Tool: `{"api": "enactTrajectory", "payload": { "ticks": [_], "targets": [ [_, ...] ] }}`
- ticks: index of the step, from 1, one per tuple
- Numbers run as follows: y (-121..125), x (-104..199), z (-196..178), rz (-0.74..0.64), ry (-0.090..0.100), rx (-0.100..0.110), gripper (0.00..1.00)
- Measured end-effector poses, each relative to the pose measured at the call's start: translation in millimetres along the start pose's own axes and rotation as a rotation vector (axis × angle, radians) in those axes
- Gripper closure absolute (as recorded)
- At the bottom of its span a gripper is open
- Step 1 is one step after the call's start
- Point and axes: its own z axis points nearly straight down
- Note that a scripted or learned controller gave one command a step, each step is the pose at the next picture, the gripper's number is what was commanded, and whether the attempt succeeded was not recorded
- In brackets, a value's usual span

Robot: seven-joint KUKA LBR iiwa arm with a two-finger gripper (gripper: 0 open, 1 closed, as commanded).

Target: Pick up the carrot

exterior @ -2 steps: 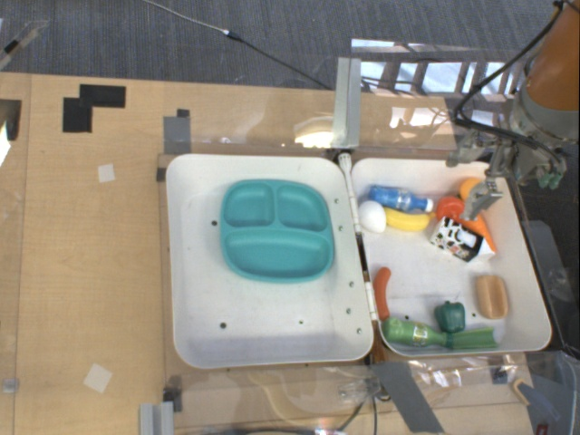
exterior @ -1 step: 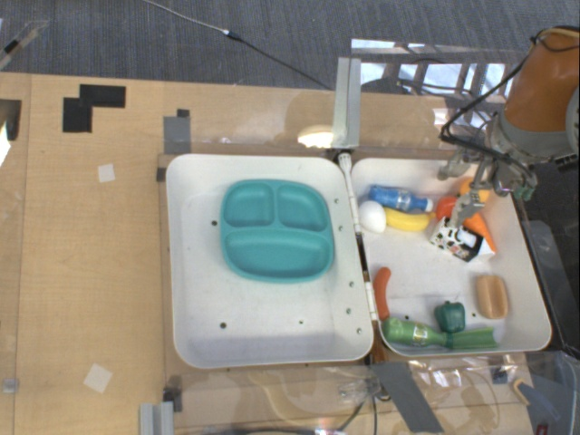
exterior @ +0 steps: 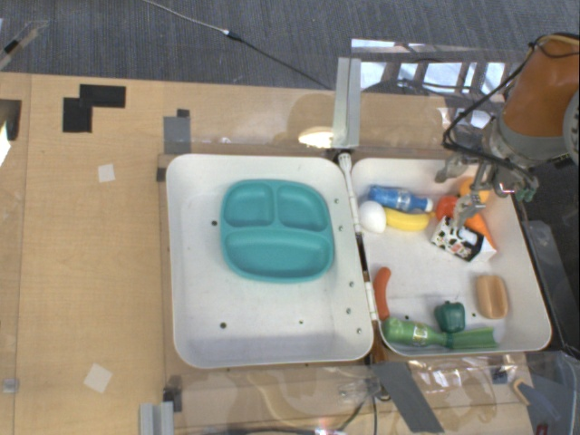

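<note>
Orange carrot, tapered, part hidden under hand; hand state can't tell.

Two white bins; one teal tray; nine items in right bin.

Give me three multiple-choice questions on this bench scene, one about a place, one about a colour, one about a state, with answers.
1. Where does the teal three-compartment plastic tray lie?
A. left white bin
B. right white bin
C. bare bench

2. What colour is the long sausage-shaped toy near the divider?
A. blue
B. red
C. white

3. How does the white egg sit relative to the yellow banana?
A. touching it
B. far apart
C. underneath it

Answers: 1 A, the tray sits centred in that bin; 2 B, it is plainly red; 3 A, the egg abuts the banana's end.
</note>
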Motion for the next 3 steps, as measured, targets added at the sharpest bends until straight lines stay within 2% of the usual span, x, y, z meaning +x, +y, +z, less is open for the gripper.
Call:
{"api": "enactTrajectory", "payload": {
  "ticks": [1,2,3],
  "targets": [
    [-5,-3,6,-0.096,0.005,0.002,0.00],
    [-6,-10,-12,-0.099,-0.027,0.017,1.00],
    [-7,-6,-8,-0.099,-0.009,0.012,0.00]
  ]
}}
